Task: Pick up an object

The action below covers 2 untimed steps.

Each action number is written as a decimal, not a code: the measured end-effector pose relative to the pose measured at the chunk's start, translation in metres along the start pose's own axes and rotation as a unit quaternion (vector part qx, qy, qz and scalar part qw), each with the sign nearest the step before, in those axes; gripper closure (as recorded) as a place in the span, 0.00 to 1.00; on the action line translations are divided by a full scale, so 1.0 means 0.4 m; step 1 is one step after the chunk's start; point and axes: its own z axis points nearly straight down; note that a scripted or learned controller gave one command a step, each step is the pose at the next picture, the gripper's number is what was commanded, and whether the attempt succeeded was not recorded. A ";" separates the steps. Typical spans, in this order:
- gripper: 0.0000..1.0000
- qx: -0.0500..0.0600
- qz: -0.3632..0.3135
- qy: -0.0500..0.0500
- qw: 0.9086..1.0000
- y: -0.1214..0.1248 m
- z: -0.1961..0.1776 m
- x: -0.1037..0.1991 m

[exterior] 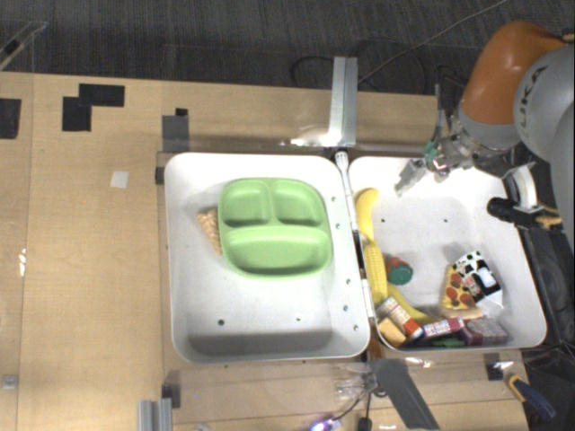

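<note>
Grey arm with orange band reaching in from the right, wrist angled down-left, claw (411,178) hanging bare

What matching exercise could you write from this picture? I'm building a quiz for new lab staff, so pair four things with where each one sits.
Things:
1. Green plastic divided tray
2. Long yellow banana
3. Pizza-slice-shaped toy
4. Arm's tool

Places:
A. Along the right bin's left wall
B. Over the right bin's far edge
C. Middle of the left bin
D. Right part of the right bin, beside a black-and-white checkered piece

Pairs: 1-C, 2-A, 3-D, 4-B
</note>
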 end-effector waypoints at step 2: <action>0.00 -0.004 -0.092 -0.002 0.996 -0.208 0.130 0.046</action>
